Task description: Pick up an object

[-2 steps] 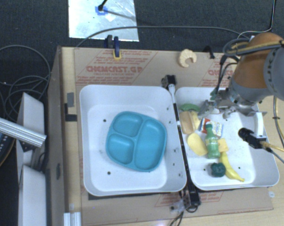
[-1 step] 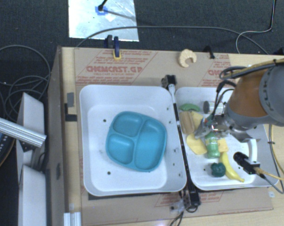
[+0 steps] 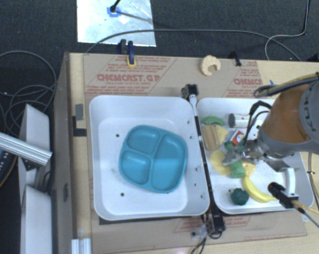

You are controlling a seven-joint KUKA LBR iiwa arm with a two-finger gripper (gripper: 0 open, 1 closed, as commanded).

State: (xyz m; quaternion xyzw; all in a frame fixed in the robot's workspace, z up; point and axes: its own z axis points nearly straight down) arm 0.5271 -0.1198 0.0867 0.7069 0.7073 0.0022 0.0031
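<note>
the gripper (image 3: 234, 156) hangs low over the right bin (image 3: 302, 194), down among a small heap of toy food, and it cannot be told how it stands. just under its tip lies a green piece (image 3: 236, 169) on a yellow one (image 3: 220, 163), with a banana (image 3: 254, 189) and a dark green ball (image 3: 239, 196) nearby. the left bin (image 3: 103, 142) holds a blue divided plate (image 3: 153, 157).

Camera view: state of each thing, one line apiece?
Blue divided plate: flat in the left bin, nothing on it.
Banana: lying in the right bin, near its front.
Dark green ball: resting in the right bin's front, beside the banana.
Gripper: down among the right bin's pile of toys, grasp unclear.
Beige croissant-shaped piece: on the board behind the bins.
</note>
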